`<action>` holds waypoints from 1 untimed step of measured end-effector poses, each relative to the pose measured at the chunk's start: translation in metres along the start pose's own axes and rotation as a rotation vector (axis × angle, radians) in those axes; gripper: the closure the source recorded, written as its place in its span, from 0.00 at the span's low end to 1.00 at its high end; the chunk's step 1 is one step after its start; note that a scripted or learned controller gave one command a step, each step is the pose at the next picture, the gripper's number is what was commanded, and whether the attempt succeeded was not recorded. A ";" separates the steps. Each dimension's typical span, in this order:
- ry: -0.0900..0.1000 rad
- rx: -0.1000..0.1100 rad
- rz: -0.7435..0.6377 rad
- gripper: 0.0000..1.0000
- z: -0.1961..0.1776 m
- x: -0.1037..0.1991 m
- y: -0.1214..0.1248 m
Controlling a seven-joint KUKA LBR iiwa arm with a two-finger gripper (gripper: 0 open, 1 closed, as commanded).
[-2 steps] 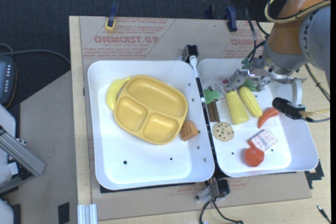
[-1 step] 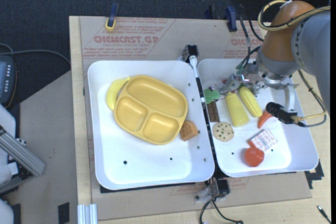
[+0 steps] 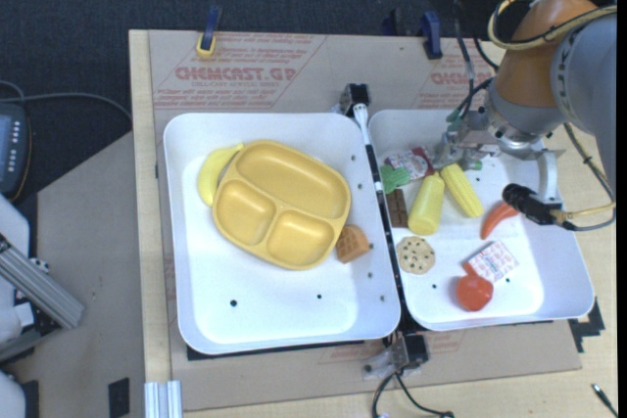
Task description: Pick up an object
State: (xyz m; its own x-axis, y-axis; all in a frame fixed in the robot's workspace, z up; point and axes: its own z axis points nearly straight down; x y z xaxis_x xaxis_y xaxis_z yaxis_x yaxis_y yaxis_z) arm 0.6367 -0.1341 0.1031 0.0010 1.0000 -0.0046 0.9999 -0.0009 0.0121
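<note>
the gripper [image 3: 458,150], its grip state impossible to tell, hovers just above the corn cob [image 3: 461,190], whose long axis slants down-right, beside the yellow bottle [image 3: 427,203].

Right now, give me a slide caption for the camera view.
Arm's hand hovers over toy food in the right bin; yellow divided tray fills the left bin.

Yellow tray [image 3: 279,204] in left bin [image 3: 186,240]
</note>
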 end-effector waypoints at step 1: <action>0.003 0.004 -0.002 1.00 -0.065 0.000 0.002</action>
State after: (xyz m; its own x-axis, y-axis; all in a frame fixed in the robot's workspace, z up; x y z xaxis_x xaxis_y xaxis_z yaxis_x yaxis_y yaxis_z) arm 0.6383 -0.1336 0.1682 -0.0009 1.0000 -0.0019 1.0000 0.0009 0.0076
